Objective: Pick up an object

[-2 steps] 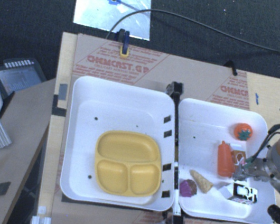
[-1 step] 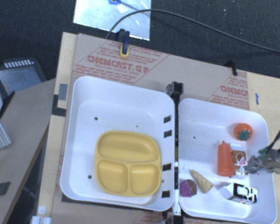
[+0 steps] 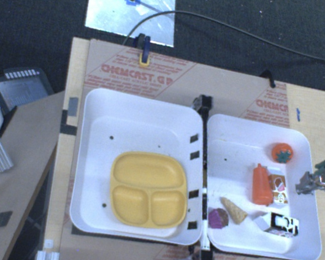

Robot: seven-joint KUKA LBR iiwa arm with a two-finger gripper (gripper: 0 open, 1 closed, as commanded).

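Note:
The right bin (image 3: 234, 145) holds several small things. An orange bottle (image 3: 260, 184) lies by a small printed carton (image 3: 278, 190). An orange round fruit (image 3: 282, 152) sits near the far right corner. A tan cone (image 3: 234, 209) and a purple lump (image 3: 218, 217) lie at the front, with a black and white toy (image 3: 281, 224) to their right. The gripper (image 3: 310, 184) hangs at the right bin's right rim, apart from all of these, with nothing seen in it.
The left bin (image 3: 107, 123) bears a yellow divided plate (image 3: 148, 188). Black clips run along the ridge between the bins (image 3: 200, 164). A cardboard sheet (image 3: 160, 73) lies under both bins. Grey equipment (image 3: 6, 99) stands off the bench at the left.

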